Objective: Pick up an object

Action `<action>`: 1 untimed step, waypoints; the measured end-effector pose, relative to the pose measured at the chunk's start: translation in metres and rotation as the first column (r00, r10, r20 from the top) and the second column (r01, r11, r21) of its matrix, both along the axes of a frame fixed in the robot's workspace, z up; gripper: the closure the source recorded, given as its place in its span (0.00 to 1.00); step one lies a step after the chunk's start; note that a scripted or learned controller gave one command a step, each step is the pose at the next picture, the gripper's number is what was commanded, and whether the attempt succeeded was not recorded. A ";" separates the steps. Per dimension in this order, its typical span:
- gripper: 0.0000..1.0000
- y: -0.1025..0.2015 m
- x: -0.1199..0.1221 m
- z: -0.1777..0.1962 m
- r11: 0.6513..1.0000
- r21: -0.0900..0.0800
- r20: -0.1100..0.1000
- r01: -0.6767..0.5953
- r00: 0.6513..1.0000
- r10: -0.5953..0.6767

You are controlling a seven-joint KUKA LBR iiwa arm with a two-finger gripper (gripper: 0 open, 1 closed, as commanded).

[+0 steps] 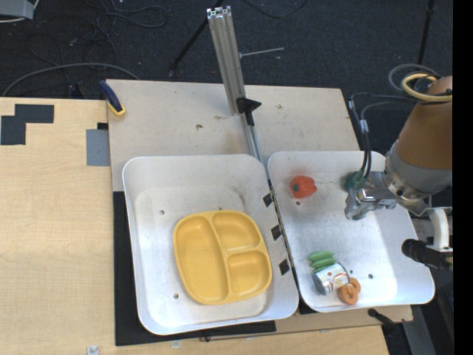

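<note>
A small red object [301, 187] lies in the upper left of the right bin [325, 228]. Near that bin's front edge sit a green piece [321, 259], a small can-like item [329, 279] and an orange ring-shaped piece [349, 292], close together. My gripper [356, 207] hangs over the right bin's upper right part, to the right of the red object and apart from it. I see nothing held in it.
The left bin [148, 198] holds a yellow divided plate [222, 256]. A metal post [229, 58] stands behind the bins. The arm's grey body [421, 150] fills the right side. A wooden surface [52, 228] lies to the left.
</note>
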State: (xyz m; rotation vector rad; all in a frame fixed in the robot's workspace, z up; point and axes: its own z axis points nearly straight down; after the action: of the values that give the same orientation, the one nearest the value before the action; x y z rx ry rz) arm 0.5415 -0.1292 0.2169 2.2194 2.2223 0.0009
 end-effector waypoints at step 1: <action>1.00 0.054 -0.012 -0.008 1.000 0.003 -0.005 -0.003 1.000 0.003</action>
State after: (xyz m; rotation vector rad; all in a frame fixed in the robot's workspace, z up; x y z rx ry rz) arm 0.5292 -0.0755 0.2094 2.2203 2.2297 -0.0021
